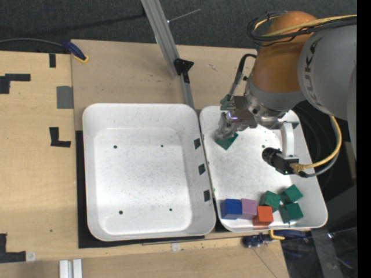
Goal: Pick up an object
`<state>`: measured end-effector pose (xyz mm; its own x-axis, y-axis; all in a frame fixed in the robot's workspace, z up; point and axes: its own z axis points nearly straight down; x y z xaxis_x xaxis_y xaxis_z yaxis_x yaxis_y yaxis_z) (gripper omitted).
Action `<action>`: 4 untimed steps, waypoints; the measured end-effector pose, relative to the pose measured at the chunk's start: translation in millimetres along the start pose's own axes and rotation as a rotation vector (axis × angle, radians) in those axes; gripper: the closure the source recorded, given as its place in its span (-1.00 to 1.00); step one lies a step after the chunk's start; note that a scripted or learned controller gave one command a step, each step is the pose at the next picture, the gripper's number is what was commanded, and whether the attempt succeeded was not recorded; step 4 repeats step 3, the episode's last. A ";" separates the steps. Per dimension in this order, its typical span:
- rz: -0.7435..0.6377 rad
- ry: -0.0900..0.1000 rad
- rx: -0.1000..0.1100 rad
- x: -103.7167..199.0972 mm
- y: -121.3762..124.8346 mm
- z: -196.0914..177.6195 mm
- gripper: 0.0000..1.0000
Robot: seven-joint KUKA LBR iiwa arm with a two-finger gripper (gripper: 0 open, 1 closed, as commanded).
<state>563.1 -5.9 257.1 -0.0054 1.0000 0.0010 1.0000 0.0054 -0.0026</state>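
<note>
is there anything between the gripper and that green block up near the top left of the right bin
Nothing visible. The gripper is right at the green block, which sits alone in the right bin. The other blocks, blue, purple, orange and green, are clustered along the near wall, well away.

Blocks (264, 206) clustered at near edge of right bin (313, 181).

arm bent low, end effector (226, 133) down
</note>
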 end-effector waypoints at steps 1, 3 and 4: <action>-0.002 0.001 0.000 58.2 -14.5 -1.4 1.00; 0.003 -0.001 0.000 102.9 -34.0 2.4 -1.00; 0.003 -0.001 0.000 102.9 -34.0 2.4 -1.00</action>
